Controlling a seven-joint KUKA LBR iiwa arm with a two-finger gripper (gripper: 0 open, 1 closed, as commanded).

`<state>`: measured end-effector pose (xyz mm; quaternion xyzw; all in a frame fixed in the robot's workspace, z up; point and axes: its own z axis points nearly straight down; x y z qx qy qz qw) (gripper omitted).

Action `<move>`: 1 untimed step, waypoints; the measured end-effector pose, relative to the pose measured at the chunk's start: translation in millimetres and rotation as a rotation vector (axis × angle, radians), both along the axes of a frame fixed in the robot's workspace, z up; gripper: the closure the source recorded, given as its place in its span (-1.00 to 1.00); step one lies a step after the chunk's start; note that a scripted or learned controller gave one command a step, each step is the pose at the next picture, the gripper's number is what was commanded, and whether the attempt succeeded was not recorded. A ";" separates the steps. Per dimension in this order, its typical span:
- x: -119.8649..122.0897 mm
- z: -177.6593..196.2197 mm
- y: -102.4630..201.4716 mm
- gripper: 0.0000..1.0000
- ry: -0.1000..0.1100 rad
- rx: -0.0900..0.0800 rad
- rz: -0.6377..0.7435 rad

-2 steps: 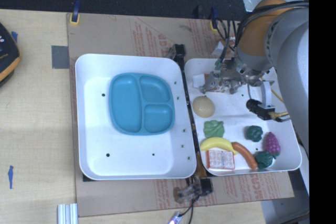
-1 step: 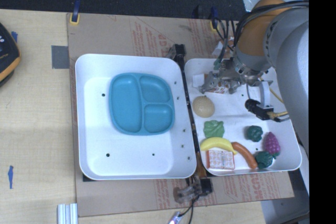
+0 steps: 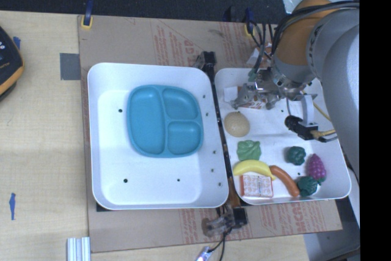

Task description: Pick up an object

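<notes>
Left bin: blue divided plate, lying flat. Right bin: beige round item near the far left; below it a green leafy piece, banana, sausage, purple grapes. End effector low at the far end, above the beige item; grip state unreadable.

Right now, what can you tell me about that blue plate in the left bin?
The blue plate is a turquoise tray with rounded corners that looks like smooth plastic. Raised ridges split it into three compartments: one long section on its left, two smaller ones on its right. It lies flat, right side up, slightly turned, in the upper middle of the left bin. Only the bin's white floor touches it.
</notes>
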<state>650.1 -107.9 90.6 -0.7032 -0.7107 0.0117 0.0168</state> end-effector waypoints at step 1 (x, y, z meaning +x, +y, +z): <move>0.8 0.7 -3.9 -1.00 -0.002 0.003 -0.001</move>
